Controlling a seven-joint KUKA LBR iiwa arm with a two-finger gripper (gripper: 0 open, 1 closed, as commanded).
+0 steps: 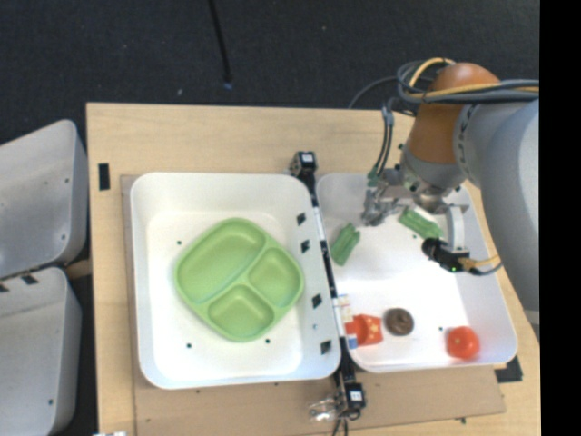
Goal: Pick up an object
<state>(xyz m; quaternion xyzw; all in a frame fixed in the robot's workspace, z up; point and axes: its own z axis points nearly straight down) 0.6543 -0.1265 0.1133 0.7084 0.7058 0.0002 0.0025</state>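
Wooden bench (218, 139), dark floor (136, 34) around.

No readable text, labels or numbers anywhere; the small red-and-white item (364, 329) may carry print, too blurred to read.

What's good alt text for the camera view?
The arm's gripper hangs over the right bin near a green block; a red ball, brown disc and orange item lie along its near side. The left bin holds a green plate.
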